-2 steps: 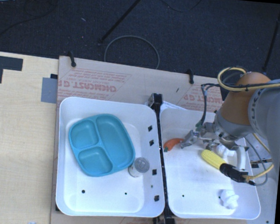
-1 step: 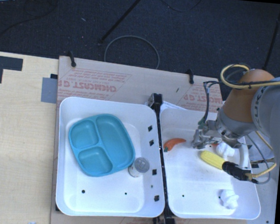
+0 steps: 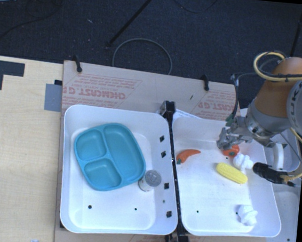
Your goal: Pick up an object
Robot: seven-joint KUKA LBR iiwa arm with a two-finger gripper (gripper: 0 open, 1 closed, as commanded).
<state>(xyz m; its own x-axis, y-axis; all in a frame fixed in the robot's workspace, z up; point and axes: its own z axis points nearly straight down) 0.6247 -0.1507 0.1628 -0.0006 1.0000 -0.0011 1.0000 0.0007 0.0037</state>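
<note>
Objects in right bin, near to far: white lump at front, corn cob mid-bin, orange pepper by divider, small red-orange toy at far side. Left bin has blue divided plate w/ small grey-lidded jar beside it. Gripper sits just above red-orange toy; can't tell if jaws open or shut. Bins rest on cardboard, pale wood bench at left, dark carpet w/ cables beyond.

The surface is pale wood. A cardboard sheet lies on its right part, and on that sheet two white bins sit side by side, touching: the left bin and the right bin.
</note>
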